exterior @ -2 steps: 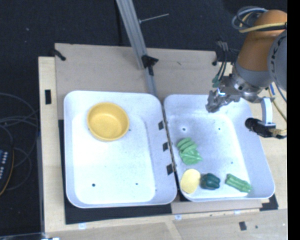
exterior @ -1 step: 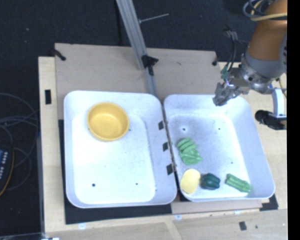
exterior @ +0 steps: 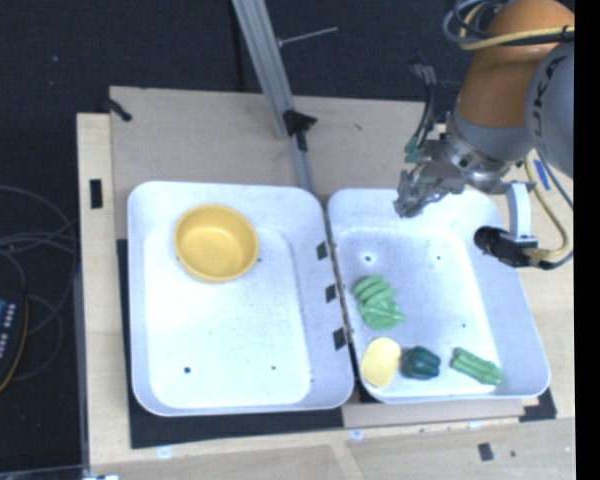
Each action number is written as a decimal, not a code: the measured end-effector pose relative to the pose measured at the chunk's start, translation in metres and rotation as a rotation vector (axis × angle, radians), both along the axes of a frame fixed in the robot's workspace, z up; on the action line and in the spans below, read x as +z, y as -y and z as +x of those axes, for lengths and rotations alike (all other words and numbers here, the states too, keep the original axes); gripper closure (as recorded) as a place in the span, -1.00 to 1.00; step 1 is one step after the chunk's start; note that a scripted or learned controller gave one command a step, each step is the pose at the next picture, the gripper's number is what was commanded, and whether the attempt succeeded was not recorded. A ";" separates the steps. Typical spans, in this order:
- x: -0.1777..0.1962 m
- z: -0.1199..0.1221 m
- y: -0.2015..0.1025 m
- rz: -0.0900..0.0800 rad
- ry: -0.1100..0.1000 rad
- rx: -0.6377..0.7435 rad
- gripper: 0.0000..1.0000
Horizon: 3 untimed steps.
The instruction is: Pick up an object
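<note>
In the right bin (exterior: 500,278) lie a light green ridged piece (exterior: 377,303), a pale yellow round piece (exterior: 380,362), a dark green pepper-like piece (exterior: 419,364) and a green elongated piece (exterior: 476,366). A yellow bowl (exterior: 216,242) stands in the left bin (exterior: 150,298). My gripper (exterior: 410,204) hangs over the far edge of the right bin, well above and behind the green pieces. Nothing shows between its fingers.
A grey metal bar (exterior: 265,58) slants down from the top to the gap between the bins. A black fitting (exterior: 500,245) sits on the right bin's right rim. Cables (exterior: 550,218) trail by the arm at the right.
</note>
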State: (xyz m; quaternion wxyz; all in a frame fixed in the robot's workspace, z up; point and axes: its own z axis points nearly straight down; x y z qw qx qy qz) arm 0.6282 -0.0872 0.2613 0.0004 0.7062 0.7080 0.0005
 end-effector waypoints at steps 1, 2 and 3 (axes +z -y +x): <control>-0.011 -0.019 -0.055 0.000 -0.001 0.001 1.00; -0.013 -0.039 -0.114 0.001 -0.001 0.001 1.00; -0.019 -0.061 -0.171 0.000 -0.001 0.002 1.00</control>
